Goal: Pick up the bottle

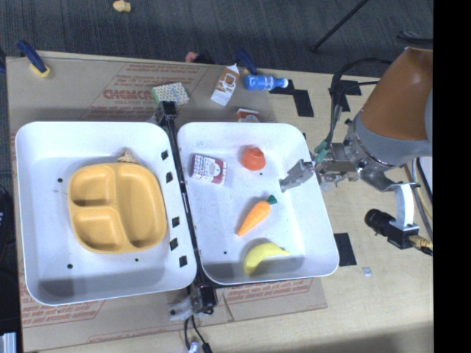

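The blue bottle (265,83) lies flat on the tan table (353,285), cap pointing right, behind 2 white bins (96,134), and the jaws look spread apart.

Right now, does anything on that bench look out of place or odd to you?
Yes. The blue bottle lies on its side on the bench behind the right bin, outside both bins, beside a small carton. The hand sits over that bin's right edge, well away from the bottle. Something small and yellow lies on the floor.
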Controlling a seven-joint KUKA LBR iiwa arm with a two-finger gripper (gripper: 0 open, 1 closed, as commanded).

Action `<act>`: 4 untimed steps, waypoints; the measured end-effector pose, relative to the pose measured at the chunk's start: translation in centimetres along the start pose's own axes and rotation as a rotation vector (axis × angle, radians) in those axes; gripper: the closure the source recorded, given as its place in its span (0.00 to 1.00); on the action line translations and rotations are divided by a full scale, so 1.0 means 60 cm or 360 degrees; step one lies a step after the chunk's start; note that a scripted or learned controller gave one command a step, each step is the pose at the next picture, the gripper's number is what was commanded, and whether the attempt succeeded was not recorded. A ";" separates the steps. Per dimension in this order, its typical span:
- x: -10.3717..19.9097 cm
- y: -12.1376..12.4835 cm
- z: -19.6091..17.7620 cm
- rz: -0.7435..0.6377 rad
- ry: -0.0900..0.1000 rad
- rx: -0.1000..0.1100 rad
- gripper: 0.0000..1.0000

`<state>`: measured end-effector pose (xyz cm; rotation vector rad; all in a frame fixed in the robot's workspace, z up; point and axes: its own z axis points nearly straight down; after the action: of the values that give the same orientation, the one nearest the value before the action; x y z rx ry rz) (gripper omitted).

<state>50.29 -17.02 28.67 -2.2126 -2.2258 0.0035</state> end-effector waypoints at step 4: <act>-0.055 -0.044 0.123 -0.0292 0.0001 -0.0001 1.00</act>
<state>47.66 -20.31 21.27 -1.9993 -2.4186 0.0015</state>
